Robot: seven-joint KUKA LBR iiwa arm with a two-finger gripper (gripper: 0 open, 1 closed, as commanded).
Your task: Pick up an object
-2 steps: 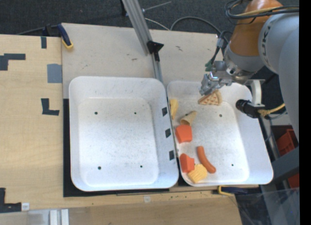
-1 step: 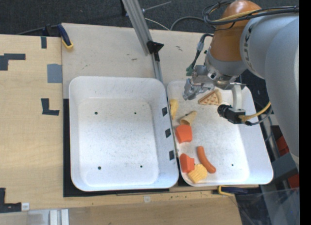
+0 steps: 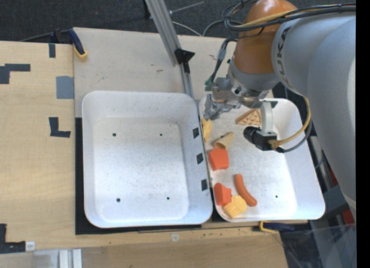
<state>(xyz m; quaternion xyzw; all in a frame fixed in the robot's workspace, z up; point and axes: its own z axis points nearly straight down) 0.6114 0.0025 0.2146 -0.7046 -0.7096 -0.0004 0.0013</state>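
Observation:
The right bin (image 3: 289,203) holds several small food toys along its left side: a yellow piece (image 3: 207,129) by the rim, a tan cone (image 3: 224,140), an orange block (image 3: 218,159), a second orange block (image 3: 222,193), a red-orange sausage (image 3: 244,190), a yellow corn piece (image 3: 236,206) and a tan wedge (image 3: 250,117) farther back. My gripper (image 3: 215,109) hangs low over the bin's back left corner, just above the yellow piece. Nothing shows between its fingers.
The left bin (image 3: 139,157) lies beside the right one, sharing a raised divider (image 3: 199,157). A slanted metal rod (image 3: 165,24) rises from behind the bins. A black cable fitting (image 3: 261,138) hangs from the wrist over the right bin.

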